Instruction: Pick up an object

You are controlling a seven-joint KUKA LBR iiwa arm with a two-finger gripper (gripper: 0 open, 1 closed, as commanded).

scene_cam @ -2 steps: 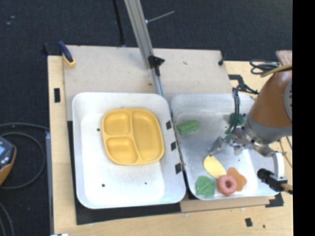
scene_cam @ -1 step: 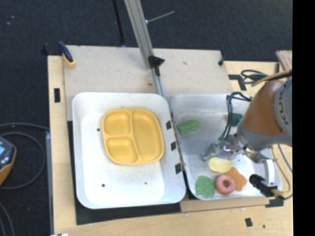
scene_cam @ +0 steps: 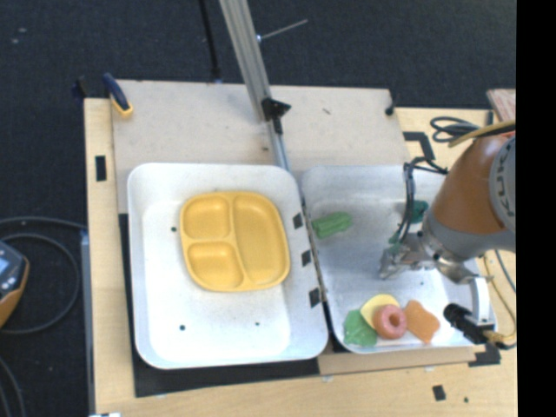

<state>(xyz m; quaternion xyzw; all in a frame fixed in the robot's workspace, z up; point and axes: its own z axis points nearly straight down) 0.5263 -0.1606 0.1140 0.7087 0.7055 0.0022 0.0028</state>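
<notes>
I work in a robotics lab. My bench (scene_cam: 234, 129) is plain wood board and stands on dark carpet (scene_cam: 347, 33). A metal pole (scene_cam: 248, 55) rises behind the bench, loose cables (scene_cam: 43, 241) lie left of it, and toy food (scene_cam: 391, 320) sits on it.

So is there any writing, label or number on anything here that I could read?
None can be read. The yellow tray, the white bins, the toy food pieces and the arm bear no visible text. The device at the left edge is too small and blurred to tell.
</notes>
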